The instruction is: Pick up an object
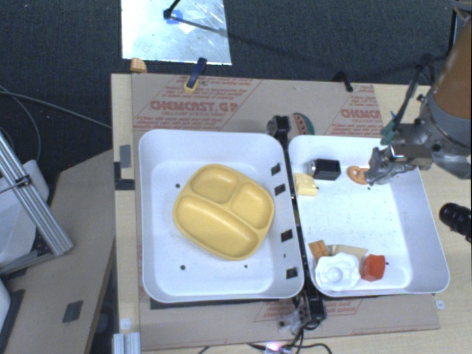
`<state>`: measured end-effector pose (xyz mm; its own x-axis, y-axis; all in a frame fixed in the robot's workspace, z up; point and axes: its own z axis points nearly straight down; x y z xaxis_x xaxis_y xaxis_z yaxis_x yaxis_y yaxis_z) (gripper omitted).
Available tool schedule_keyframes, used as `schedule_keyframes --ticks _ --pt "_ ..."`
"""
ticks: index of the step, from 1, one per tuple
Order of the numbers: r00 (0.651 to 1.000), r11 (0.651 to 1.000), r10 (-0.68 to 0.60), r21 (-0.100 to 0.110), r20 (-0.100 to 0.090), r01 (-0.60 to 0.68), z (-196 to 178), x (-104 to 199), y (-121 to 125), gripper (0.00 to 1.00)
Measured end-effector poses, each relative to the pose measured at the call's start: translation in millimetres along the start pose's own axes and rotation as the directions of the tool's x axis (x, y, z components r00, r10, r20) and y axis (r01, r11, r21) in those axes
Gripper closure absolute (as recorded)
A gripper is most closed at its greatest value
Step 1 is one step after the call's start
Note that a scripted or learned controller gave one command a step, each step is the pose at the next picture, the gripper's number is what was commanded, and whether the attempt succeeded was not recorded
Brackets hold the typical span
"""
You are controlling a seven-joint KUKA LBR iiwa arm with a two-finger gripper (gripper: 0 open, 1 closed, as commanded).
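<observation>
The right bin (pixel 413 220) holds several small things. Near its back wall lie a black block (pixel 326 169), a pale yellow piece (pixel 305 185) and a small orange ring-shaped piece (pixel 358 174). At the front left corner sit a white round item (pixel 336 272), a red piece (pixel 374 267), a small orange chunk (pixel 318 248) and a tan slice (pixel 352 251). My gripper (pixel 377 171) hangs low over the back of the right bin, just right of the orange ring-shaped piece and close to it. I see nothing held in it.
The left bin (pixel 158 198) carries a yellow divided plate (pixel 224 210). A cardboard sheet (pixel 243 98) lies under both bins. Behind the bench a shiny metal sheet (pixel 175 21) rests on the dark floor. A metal frame (pixel 29 198) stands at the left.
</observation>
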<state>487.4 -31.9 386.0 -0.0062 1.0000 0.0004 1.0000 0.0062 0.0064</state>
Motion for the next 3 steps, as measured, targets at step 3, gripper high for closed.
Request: schedule_keyframes --ticks 3 --pt "1.000 1.000 -0.001 0.012 -0.004 0.001 203 -3 62 1.00"
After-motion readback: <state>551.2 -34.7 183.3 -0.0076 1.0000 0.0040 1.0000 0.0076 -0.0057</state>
